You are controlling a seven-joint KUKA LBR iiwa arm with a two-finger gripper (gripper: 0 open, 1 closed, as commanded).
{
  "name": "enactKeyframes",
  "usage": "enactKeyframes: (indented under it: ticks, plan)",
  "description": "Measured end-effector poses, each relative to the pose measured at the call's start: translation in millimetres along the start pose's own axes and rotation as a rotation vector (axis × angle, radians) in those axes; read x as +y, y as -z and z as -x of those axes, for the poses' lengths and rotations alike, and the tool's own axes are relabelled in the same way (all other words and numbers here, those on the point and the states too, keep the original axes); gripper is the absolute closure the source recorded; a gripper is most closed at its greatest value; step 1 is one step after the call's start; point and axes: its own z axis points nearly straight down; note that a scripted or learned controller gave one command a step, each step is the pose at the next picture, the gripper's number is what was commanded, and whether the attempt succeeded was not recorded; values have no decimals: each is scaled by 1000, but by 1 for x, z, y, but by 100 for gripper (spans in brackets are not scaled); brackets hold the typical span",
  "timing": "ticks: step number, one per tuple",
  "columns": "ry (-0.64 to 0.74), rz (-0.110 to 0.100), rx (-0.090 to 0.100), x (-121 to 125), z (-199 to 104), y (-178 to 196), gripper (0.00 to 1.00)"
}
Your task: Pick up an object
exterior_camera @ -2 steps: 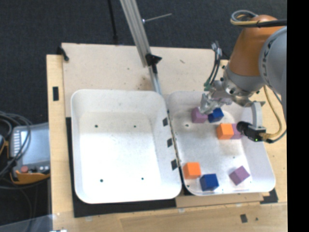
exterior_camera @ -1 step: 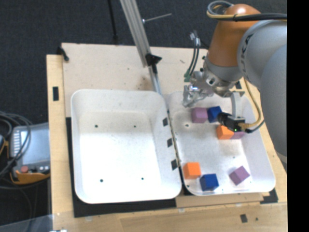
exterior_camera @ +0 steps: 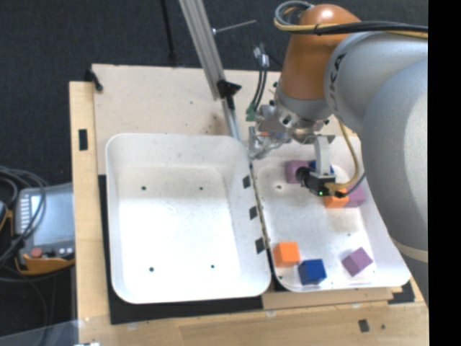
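On the counter (exterior_camera: 144, 99), two shallow white bins side by side: left bin (exterior_camera: 173, 222) toward 9 o'clock, right bin (exterior_camera: 302, 225) toward 3 o'clock, rims meeting along the middle. Reaching in from 3 o'clock, the grey arm (exterior_camera: 382, 92), with its orange band (exterior_camera: 317, 49) above the wrist.

End effector (exterior_camera: 261, 144) low at the right bin's 11 o'clock corner, right by the shared rim. How far open: cannot tell from this angle. No block seen in its grip.

Six blocks on the right bin's floor:
- Back purple block (exterior_camera: 295, 170) at 11 o'clock in the bin, near the end effector at its 4 o'clock, but apart from it.
- Back orange block (exterior_camera: 336, 201) just off the bin's centre toward 1 o'clock.
- Side purple block (exterior_camera: 356, 195) just beside the back orange block at its 3 o'clock, partly hidden by the arm; touching or not, cannot tell.
- Front orange block (exterior_camera: 288, 253) at 7 o'clock, close to the shared rim.
- Blue block (exterior_camera: 312, 271) at 6 o'clock, just beside the front orange block at its 4 o'clock.
- Front purple block (exterior_camera: 356, 261) at 5 o'clock, turned cornerwise, near the blue block but apart from it.

Beyond the bins at 12 o'clock, a slanted metal rail (exterior_camera: 205, 42), running down toward the bins' shared back corner. Off the counter at 9 o'clock, a grey pendant (exterior_camera: 43, 222) with cables.
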Motion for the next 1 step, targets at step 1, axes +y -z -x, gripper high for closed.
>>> enactKeyframes:
  ticks: [1]
  plan:
    - [2, 1, 2, 11, -59, 12, 100]
